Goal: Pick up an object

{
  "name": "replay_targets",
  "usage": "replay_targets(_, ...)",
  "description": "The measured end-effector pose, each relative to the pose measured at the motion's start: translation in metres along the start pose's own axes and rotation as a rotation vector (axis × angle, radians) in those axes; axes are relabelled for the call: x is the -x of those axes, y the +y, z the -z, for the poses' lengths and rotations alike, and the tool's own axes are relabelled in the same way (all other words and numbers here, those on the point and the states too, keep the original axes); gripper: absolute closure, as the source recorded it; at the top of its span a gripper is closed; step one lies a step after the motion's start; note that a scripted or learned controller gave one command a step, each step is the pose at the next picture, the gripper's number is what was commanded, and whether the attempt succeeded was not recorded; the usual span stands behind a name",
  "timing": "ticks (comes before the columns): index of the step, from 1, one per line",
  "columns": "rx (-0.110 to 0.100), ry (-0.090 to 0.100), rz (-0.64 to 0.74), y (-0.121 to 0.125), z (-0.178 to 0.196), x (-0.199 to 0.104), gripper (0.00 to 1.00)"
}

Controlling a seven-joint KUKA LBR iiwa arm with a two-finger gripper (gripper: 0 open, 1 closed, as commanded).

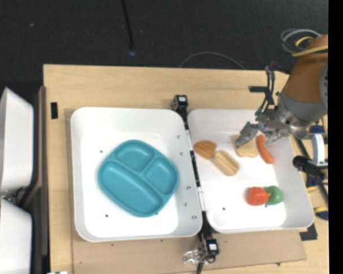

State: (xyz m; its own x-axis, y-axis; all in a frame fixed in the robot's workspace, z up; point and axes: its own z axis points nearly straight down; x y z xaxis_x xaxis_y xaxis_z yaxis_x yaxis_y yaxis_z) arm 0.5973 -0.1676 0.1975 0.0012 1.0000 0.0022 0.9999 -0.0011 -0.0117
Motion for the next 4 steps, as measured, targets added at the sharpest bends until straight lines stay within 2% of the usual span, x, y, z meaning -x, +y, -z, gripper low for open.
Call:
replay_targets(1, 0.013, -0.002, 0.002, 0.003, 0.008, 0.000, 0.00)
replay_targets(3, 0.010, -0.004, -0.001, 0.002, -0.077, -0.003, 0.00)
replay_targets(4, 0.015, -0.005, -0.003, 0.004, -0.094, -0.001, 0.00)
